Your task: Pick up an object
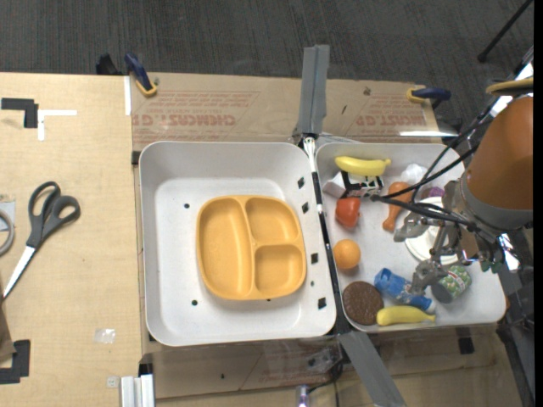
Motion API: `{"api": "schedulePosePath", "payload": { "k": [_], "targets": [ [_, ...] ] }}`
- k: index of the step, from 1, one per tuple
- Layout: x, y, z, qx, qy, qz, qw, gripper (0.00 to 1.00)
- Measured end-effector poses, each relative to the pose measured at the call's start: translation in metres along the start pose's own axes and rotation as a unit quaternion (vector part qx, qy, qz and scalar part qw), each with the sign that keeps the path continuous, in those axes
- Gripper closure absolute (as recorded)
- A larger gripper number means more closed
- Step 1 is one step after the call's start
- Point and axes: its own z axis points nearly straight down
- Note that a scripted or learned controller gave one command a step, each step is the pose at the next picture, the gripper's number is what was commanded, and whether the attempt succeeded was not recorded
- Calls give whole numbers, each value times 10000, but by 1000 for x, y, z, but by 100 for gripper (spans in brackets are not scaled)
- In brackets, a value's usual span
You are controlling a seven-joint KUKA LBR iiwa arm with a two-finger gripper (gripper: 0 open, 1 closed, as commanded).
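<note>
Fingers of the gripper hang low in the right bin, but their metal tips are tangled against clutter, so whether they are apart or closed on anything cannot be told. Taking the orange ball as the landmark: the gripper is to its right and slightly nearer the front wall, just above a blue toy and beside a greenish round object. A yellow banana lies at the front, right of a brown disc that sits just below the ball. Above the ball lie a red pepper and a second banana; a carrot is up and right. Left of the ball, the other bin holds a yellow divided plate. Scissors lie far left on the bench.
</note>
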Motion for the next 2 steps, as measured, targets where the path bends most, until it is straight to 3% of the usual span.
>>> {"api": "schedulePosePath", "payload": {
  "k": [1,2],
  "targets": [
    [-69,-34,105,5,-15,-201,9998,0],
    [-90,-25,104,5,-23,-157,9999,0]
  ]
}}
